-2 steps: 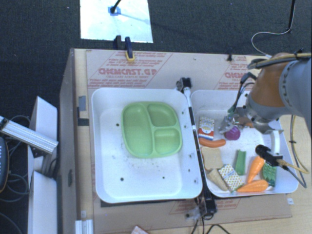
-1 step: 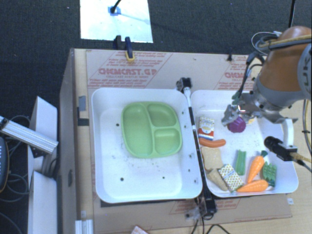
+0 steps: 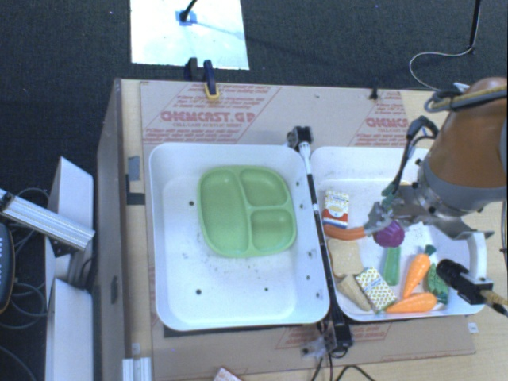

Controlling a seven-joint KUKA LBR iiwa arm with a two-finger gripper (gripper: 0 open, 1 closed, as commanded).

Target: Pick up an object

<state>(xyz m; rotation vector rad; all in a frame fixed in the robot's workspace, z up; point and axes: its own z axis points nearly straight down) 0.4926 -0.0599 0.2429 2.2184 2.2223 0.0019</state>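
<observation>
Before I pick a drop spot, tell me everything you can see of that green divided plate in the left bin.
The green plate is a pale green, rounded-square tray that looks like matte plastic. It has three recessed sections: one long one along its left side and two smaller ones stacked on its right. It lies flat and slightly rotated on the floor of the left bin, roughly central, apart from the walls. Nothing rests in it.

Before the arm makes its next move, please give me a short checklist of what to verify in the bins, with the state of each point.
1. Gripper over the right bin: ok.
2. Object directly under it: ok, a purple toy beside an orange sausage.
3. Object held: cannot tell.
4. Neighbours crowding the target: not ok, green piece and carrot lie close.
5. Green tray lying flat in the left bin, away from the arm: ok.
</observation>
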